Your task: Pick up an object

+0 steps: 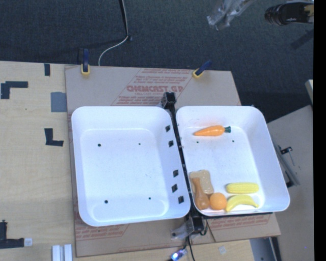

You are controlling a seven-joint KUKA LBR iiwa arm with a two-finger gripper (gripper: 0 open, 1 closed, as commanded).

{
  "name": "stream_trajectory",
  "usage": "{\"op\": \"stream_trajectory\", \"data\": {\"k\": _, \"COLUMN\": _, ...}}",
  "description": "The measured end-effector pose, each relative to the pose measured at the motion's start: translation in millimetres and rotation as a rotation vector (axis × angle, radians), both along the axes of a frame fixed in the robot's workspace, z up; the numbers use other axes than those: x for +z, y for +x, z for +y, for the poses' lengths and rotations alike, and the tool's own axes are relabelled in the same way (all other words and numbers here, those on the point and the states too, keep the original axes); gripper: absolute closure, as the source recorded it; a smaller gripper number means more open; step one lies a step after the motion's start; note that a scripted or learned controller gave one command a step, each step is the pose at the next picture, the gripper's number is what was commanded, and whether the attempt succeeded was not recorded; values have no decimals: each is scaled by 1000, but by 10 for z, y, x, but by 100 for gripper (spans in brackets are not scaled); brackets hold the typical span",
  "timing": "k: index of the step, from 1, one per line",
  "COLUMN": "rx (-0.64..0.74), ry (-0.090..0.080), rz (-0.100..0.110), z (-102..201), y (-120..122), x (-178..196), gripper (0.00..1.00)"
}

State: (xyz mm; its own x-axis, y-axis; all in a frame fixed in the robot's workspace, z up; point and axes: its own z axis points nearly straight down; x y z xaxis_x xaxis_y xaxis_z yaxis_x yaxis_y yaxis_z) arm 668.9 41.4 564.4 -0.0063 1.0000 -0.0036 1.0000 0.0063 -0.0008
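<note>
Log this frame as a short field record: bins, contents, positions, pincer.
right bin: holds all the items
carrot: far part of right bin, lying alone
bread piece: near-left corner, by the divider
orange ball: touching the bread piece
corn: near side, just above the banana
banana: at near rim
left bin: white, dark spots on floor
pincer: blurred, beyond the bins, nothing seen held

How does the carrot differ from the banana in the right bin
The carrot is orange with a dark green stem end, and straight; the banana is yellow and curved. The carrot lies alone near the bin's far side; the banana sits in the near corner beside the corn. Both lie flat in the right bin.
</note>
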Motion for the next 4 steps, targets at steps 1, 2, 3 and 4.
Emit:
{"op": "stream_trajectory", "data": {"k": 1, "rx": 1, "ry": -1, "rz": 0, "z": 9, "y": 1, "x": 99, "gripper": 100}}
{"op": "stream_trajectory", "data": {"k": 2, "rx": 3, "ry": 4, "rz": 5, "z": 942, "y": -11, "x": -331, "gripper": 100}}
{"op": "stream_trajectory", "data": {"k": 3, "rx": -2, "ry": 3, "rz": 2, "z": 896, "y": -8, "x": -204, "gripper": 100}}
{"op": "stream_trajectory", "data": {"k": 4, "rx": 5, "ry": 6, "rz": 2, "z": 1976, "y": -20, "x": -321, "gripper": 100}}
